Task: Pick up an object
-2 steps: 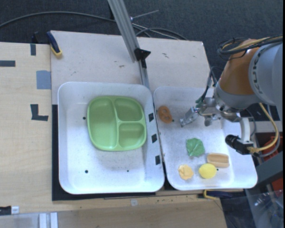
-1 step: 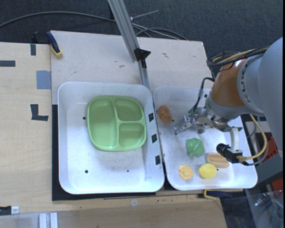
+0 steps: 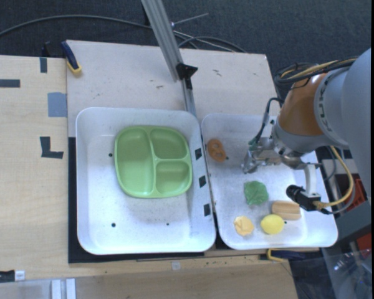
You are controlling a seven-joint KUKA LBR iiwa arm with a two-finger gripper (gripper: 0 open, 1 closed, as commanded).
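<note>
Several small objects lie in the right bin [image 3: 234,124]: an orange-brown lump [image 3: 216,149] near its left wall, a green leafy piece [image 3: 256,192] in the middle, a yellow lemon [image 3: 272,224], a yellow-orange piece [image 3: 244,225] and a tan bread-like piece [image 3: 286,210] near the front. My gripper [image 3: 252,163] hangs low over the bin's middle, just above the green piece and right of the orange-brown lump. I see nothing between its fingers.
The left bin [image 3: 93,185] holds a green divided plate [image 3: 153,161]. A metal pole [image 3: 165,30] slants down from the top to the bins' shared edge. The grey arm with its orange band [image 3: 302,112] and cables covers the right bin's right side.
</note>
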